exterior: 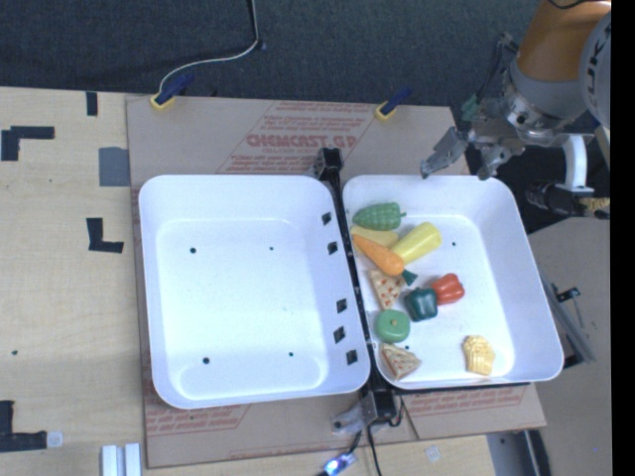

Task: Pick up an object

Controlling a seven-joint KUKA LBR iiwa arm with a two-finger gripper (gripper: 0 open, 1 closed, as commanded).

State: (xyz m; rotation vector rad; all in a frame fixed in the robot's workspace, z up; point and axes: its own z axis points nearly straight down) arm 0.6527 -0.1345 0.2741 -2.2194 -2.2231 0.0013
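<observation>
Yellow pepper [416, 241] lies mid-pile in the right bin [506, 296], touching the carrot [378, 255] | gripper [462, 159] hovers over that bin's far rim, fingers apart, nothing between them | step, as you'd judge it: approach, no pick yet | next: come down over one piece | glossy, rounded plastic; may slip

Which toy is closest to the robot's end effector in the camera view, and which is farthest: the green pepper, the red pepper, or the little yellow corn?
From the end effector above the right bin's far edge:
1. Green plastic pepper, far end of the bin.
2. Red plastic pepper, mid-bin.
3. Small yellow plastic corn, near corner.
</observation>
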